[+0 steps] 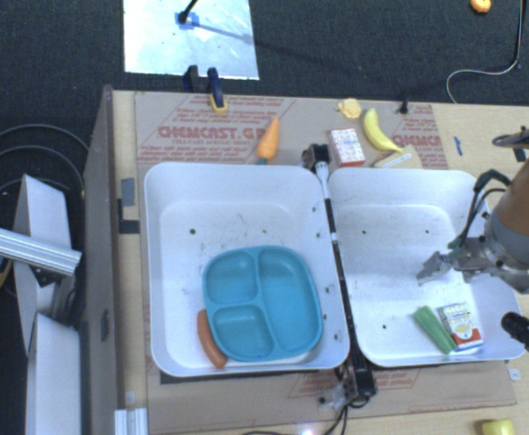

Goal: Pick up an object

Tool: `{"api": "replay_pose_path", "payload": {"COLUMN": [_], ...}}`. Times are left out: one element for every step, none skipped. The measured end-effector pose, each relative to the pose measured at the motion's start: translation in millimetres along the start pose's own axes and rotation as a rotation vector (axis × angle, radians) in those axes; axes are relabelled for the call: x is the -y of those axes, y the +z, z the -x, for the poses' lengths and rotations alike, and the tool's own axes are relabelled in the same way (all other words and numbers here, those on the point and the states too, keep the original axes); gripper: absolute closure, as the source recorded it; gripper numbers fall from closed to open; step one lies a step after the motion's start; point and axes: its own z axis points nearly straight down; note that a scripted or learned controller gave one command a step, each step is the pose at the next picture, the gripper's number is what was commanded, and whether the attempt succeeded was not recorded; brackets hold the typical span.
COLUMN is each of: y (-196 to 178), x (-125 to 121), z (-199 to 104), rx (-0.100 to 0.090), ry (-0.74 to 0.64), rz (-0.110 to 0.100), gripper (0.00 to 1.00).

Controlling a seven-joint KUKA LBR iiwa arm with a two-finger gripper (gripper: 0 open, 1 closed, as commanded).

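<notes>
Camera view: both white bins were seen from above at a slant, with the arm entering from 3 o'clock.
Gripper: the gripper (438, 266) was seen low over the right bin (400, 207), its tip pointing toward 9 o'clock.
Jaws: their spread could not be told, as the tip was small and blurred against the white floor; nothing was seen pinched.
Likely targets: a green stick (435, 328) and a small carton (460, 325) lay touching side by side at the 5 o'clock corner of the right bin, just below the gripper.
Handling, green stick: it was judged light and fairly stiff; a grasp across its narrow width at mid-length would be favoured.
Handling, carton: it was judged light and crushable, with slick printed faces; a gentle grasp across its short sides would be advised.
Risk: the two being in contact, one could be nudged while the other was taken.
Left bin (169, 243): a blue divided tray (263, 303) was held there, with an orange sausage-like piece (210, 339) at its 8 o'clock edge.
</notes>
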Motion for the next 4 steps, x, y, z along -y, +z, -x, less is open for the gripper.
{"api": "replay_pose_path", "payload": {"y": [-10.8,-10.4,-21.1,-109.4], "x": [-1.2,-1.1,-2.4,-76.6], "z": [0.1,-0.1,-0.2,24.1], "rx": [0.001,0.0,0.0,0.006], "ry": [-0.001,-0.001,-0.002,-0.005], "rz": [0.003,0.003,0.006,0.011], "gripper": [1.0,0.0,1.0,1.0]}}
